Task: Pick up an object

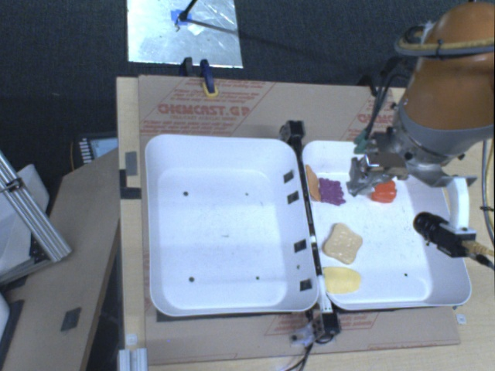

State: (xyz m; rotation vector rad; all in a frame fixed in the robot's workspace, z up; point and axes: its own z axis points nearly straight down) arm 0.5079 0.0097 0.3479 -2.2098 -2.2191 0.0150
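Note:
My gripper (362,181) hangs over the far part of the right bin (441,284). It sits between a purple bunch of grapes (332,191) on its left and a red-orange toy (384,192) on its right, close to both. An orange stick-shaped piece (312,182) lies along the bin's left wall. Nearer the front lie a tan slice of bread (343,243) and a yellow piece (342,280). The view shows nothing held by the gripper.
The left bin (224,222) stands beside the right one, with a black-clipped divider (303,207) between them. Cardboard (224,107) lies under both bins. The grey and orange arm (452,76) looms over the right bin's far right corner.

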